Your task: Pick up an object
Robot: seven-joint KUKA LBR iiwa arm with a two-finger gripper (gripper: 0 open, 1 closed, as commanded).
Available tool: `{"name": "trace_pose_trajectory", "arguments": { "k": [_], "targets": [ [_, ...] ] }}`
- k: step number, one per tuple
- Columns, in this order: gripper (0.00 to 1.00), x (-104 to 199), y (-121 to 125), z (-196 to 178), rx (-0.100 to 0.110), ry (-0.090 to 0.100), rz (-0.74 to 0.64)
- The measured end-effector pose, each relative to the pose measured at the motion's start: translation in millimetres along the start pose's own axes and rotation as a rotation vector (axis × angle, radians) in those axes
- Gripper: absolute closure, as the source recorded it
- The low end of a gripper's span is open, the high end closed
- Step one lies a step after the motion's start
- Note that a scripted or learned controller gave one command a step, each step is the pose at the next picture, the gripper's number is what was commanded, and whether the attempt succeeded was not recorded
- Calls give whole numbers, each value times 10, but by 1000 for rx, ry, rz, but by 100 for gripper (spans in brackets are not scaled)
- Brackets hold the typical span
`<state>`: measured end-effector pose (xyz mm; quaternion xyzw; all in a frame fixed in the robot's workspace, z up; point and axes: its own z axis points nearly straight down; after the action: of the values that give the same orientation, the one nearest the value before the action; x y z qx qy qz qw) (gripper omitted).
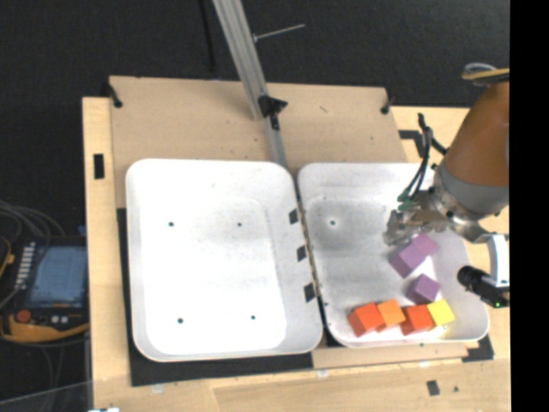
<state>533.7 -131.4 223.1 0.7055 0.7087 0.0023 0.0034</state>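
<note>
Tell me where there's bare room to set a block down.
Left bin: its floor is bare from rim to rim. Right bin: bare along the divider side. Crowded at its near right corner: purple blocks, orange and yellow ones, under the gripper.

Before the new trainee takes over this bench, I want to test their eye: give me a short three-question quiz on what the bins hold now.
1. True or false: the blocks lie in the right bin.
2. Which block lies nearest the gripper? A) the larger purple block B) the yellow block C) the orange block
3. How many purple blocks are there, counting the smaller purple block?

Key: 1 true; 2 A; 3 two.
</note>
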Motion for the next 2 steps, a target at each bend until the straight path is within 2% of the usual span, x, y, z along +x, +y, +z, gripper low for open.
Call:
{"name": "trace_pose_trajectory", "arguments": {
  "k": [1,2],
  "targets": [
    [100,-8,20,-442,1,0,0],
    [100,490,135,-411,6,1,-2]
  ]
}}
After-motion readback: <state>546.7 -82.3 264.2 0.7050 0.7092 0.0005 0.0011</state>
